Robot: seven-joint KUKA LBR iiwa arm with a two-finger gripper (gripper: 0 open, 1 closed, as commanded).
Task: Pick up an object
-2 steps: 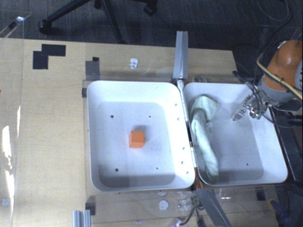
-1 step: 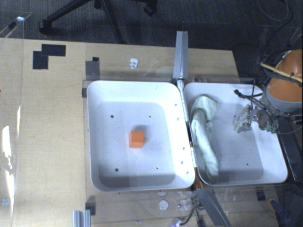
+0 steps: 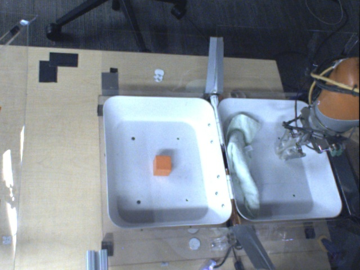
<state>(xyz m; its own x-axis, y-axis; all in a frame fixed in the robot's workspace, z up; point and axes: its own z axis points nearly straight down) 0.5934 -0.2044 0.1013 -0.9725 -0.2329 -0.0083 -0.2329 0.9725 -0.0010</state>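
Objects numbered 2 across the 2 white bins: a pale cloth (image 3: pixel 242 156) lay crumpled along the left wall of the right bin (image 3: pixel 315 210), just beside the divider, and a small orange cube (image 3: pixel 162 165) sat near the middle of the left bin (image 3: pixel 121 207), well apart from every wall with open floor on all sides. The arm (image 3: pixel 337 97) hung over the right bin's upper right area. Its gripper (image 3: pixel 292 144) sat above bare floor, apart from the cloth; whether the jaws were spread or closed could not be told, and nothing showed between them.
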